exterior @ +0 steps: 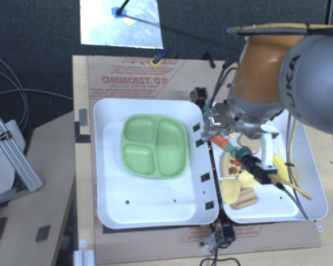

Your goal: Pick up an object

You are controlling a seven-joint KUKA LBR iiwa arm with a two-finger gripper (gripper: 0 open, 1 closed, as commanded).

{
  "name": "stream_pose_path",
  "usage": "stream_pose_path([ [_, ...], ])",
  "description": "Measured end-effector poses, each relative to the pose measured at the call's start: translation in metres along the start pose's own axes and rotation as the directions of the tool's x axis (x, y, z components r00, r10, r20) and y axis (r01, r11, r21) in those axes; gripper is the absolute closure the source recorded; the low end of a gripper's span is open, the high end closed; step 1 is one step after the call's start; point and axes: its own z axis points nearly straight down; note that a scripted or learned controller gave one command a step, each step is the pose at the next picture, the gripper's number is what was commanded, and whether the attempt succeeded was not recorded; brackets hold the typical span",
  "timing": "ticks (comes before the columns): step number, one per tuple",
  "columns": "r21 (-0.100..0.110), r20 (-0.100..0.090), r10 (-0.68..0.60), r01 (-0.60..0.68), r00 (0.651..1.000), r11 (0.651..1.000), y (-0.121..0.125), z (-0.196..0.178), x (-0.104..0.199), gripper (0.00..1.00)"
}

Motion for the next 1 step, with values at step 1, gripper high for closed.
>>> stream_pose_path([
  [1,0.006,0.001,0.002,-0.002,1.000,1.000,-0.0099,0.0131,0.0489,1.00],
])
